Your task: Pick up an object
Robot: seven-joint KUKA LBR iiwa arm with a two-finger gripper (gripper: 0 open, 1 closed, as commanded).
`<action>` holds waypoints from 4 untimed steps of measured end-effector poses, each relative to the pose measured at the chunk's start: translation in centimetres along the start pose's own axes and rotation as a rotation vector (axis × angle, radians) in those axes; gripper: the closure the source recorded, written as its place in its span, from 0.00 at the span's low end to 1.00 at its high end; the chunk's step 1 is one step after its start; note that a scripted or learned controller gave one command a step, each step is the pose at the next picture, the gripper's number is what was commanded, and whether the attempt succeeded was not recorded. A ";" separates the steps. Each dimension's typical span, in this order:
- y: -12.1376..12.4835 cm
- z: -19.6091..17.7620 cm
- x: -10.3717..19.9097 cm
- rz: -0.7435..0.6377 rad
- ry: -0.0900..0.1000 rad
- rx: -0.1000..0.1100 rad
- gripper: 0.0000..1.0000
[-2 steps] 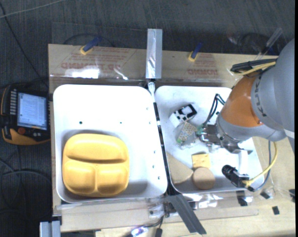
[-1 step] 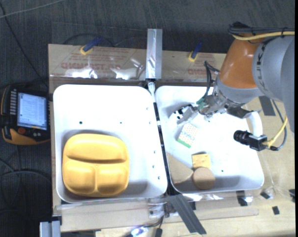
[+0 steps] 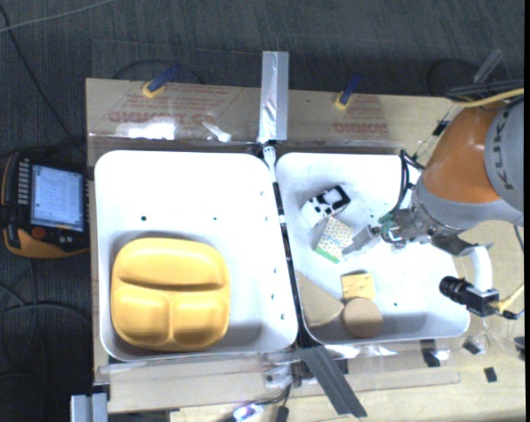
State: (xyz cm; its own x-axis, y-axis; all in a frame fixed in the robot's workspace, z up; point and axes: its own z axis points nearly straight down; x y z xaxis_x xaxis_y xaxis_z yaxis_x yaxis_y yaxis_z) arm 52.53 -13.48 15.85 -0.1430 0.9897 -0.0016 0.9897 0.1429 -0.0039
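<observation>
A robotics lab: white bins [image 3: 247,170] on a bench, teach pendant [image 3: 45,205] on grey carpet [image 3: 36,51].

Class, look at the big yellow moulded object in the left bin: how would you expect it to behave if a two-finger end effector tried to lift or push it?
The yellow object looks wide and rounded, so narrow fingers would probably struggle to span it. Its smooth lobed surface may slip. Lying flat and low in the left bin, it would likely slide rather than roll or tip.

Arm [image 3: 472,170] low, tool [image 3: 363,240] leftward
</observation>
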 end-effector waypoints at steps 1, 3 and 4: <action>-1.9 6.8 -1.3 0.012 -0.001 -0.014 0.00; 9.9 6.8 1.0 -0.295 -0.007 -0.011 0.00; 12.7 -2.6 5.1 -0.312 -0.001 -0.003 0.00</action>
State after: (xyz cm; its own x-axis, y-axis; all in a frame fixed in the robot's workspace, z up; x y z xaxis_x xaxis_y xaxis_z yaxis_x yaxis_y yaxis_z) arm 64.40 -6.57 18.38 -0.4398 0.8981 -0.0021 0.8981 0.4398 -0.0010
